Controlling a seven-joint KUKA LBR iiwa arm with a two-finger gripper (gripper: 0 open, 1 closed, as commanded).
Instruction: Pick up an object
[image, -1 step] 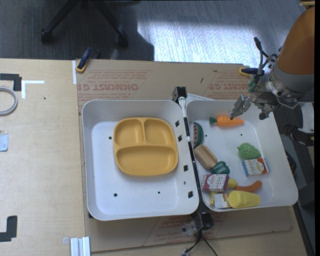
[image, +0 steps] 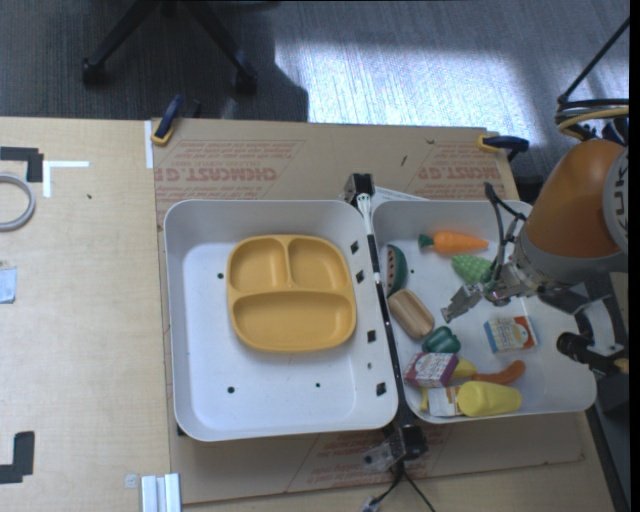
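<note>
Camera view: pincer (image: 462, 303) above bread roll (image: 410, 313), apart.

A rounded orange band (image: 578, 205) is seen on the grey arm (image: 618, 205), with part of a dark letter visible at its edge. Thin black cables (image: 503, 215) are looped beside the wrist. A small grey metal gripper (image: 466, 300) is fitted below.

Right bin (image: 560, 400) — toy foods lying jumbled, carrot (image: 458, 241) farthest.
</note>
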